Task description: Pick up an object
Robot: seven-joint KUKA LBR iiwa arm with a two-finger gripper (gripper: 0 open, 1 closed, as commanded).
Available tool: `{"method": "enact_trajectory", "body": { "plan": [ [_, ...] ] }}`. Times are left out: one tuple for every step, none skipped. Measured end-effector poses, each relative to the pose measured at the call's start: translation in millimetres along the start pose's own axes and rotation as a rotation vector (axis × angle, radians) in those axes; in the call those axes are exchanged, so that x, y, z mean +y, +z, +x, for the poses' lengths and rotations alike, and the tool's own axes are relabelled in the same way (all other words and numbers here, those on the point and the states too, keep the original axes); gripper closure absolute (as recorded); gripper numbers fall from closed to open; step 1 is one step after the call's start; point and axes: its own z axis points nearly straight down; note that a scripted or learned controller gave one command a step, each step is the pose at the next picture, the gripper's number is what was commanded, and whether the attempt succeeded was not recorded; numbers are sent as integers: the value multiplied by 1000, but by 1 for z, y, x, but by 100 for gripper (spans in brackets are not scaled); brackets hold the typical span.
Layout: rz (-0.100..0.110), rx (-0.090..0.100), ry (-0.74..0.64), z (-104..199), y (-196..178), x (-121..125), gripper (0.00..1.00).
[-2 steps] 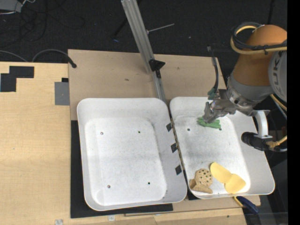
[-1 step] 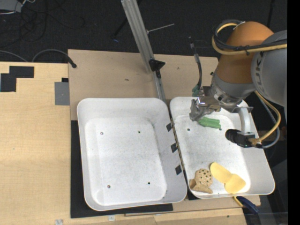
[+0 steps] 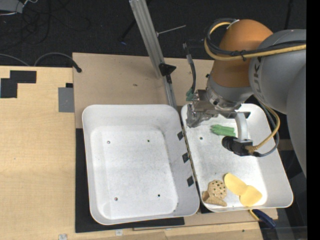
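Arm: grey with an orange band, reaching in from the right over the right bin (image 3: 280,196).
Hand (image 3: 192,118): low over that bin's far left corner.
Green object (image 3: 223,130): just beside the hand.
Yellow pieces (image 3: 242,189), speckled cookie (image 3: 215,192): near edge.
Left bin (image 3: 95,134): white.

Two shallow white bins sit side by side on the tabletop (image 3: 35,149), the left bin (image 3: 132,164) and the right bin (image 3: 270,184) touching along a seam with black clips (image 3: 186,157). A slanted aluminium rail (image 3: 150,39) rises behind them. Black cables (image 3: 50,59) trail across the dark floor.
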Motion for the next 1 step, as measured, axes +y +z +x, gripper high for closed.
{"method": "enact_trajectory", "body": {
  "plan": [
    [0, 0, 1, 41, -1, 17, 100]
  ]
}}
